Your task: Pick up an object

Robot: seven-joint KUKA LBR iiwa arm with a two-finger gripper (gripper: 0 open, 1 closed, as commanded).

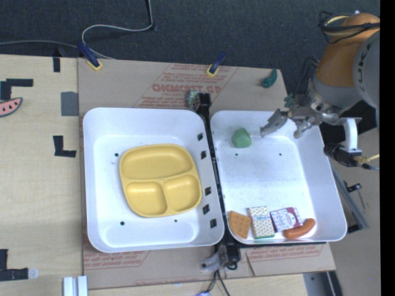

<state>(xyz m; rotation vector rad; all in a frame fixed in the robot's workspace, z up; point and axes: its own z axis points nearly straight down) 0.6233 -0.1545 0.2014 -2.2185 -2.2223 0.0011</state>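
Observation:
A green lump [241, 138] lies near the far left corner of the right bin [321, 184]. Along that bin's near edge sit a brown waffle [239, 224], a green-and-white packet [261, 221], a red-and-white packet [285, 217] and a sausage [300, 229]. My gripper [285, 128] hangs over the right bin's far edge, to the right of the green lump and apart from it. It is open, its two fingers spread wide with nothing between them.
The left bin [102, 165] holds a yellow divided plate [162, 179]. Black clips [208, 165] join the two bins down the middle. A teal object [269, 78] lies on the cardboard beyond the right bin.

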